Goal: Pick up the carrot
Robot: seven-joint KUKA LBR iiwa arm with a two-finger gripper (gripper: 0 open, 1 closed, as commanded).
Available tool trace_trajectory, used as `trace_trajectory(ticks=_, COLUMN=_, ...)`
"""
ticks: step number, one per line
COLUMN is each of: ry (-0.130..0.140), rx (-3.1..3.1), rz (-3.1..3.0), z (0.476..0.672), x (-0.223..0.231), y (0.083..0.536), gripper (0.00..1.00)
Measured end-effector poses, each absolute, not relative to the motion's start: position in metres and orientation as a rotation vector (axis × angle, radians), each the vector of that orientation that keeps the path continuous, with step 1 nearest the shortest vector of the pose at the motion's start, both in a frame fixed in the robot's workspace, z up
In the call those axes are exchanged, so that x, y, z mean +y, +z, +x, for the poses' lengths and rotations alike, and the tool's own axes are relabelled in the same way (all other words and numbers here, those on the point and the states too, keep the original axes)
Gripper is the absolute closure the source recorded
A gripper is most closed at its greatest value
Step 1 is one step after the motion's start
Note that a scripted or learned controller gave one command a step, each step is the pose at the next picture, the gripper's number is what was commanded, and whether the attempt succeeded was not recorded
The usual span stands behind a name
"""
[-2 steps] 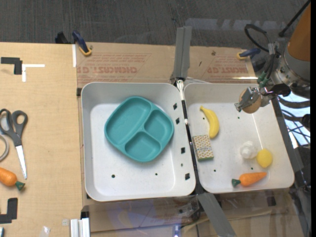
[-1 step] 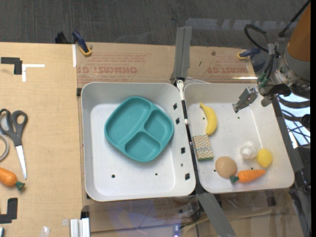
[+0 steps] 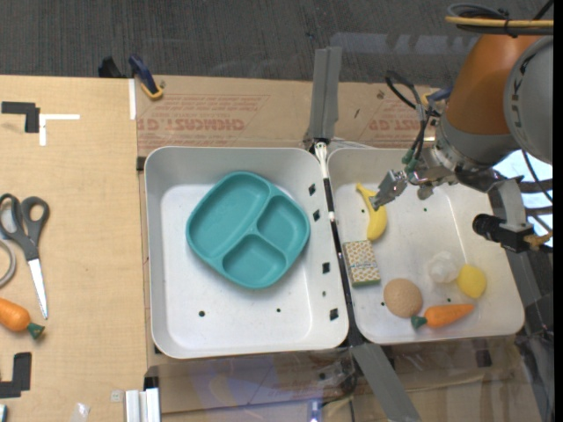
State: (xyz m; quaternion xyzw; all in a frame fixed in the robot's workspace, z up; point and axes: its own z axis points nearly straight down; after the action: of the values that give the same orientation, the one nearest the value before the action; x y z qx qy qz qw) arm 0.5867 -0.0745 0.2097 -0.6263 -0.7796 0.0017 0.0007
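An orange carrot [image 3: 447,315] with a green stub lies near the front edge of the right bin [image 3: 493,323], between a brown egg-shaped ball [image 3: 403,297] and a yellow lemon [image 3: 472,281]. My gripper [image 3: 406,189] hangs over the back of that bin, well behind the carrot and just right of a banana [image 3: 374,214]. Its fingers stand apart with nothing between them. A second carrot [image 3: 13,316] rests on the wooden bench at the far left.
The left bin [image 3: 167,323] holds a teal divided plate [image 3: 249,229]. In the right bin there are also a speckled sponge block [image 3: 361,262] and a pale translucent object [image 3: 442,268]. Scissors [image 3: 26,240] lie on the bench at left.
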Motion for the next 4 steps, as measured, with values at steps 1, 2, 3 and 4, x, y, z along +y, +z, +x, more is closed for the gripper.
trace_trajectory(ticks=1, ry=0.005, rx=-2.377, rz=-2.053, z=0.576, x=-0.063, y=0.191, gripper=0.00)
trace_trajectory(ticks=2, ry=0.004, rx=-2.266, rz=-2.174, z=0.566, x=-0.133, y=0.133, gripper=0.00)
trace_trajectory(ticks=3, ry=0.003, rx=-2.074, rz=-2.360, z=0.608, x=-0.097, y=0.094, gripper=0.00)
trace_trajectory(ticks=4, ry=0.004, rx=-1.839, rz=-2.545, z=0.546, x=-0.179, y=0.141, gripper=0.00)
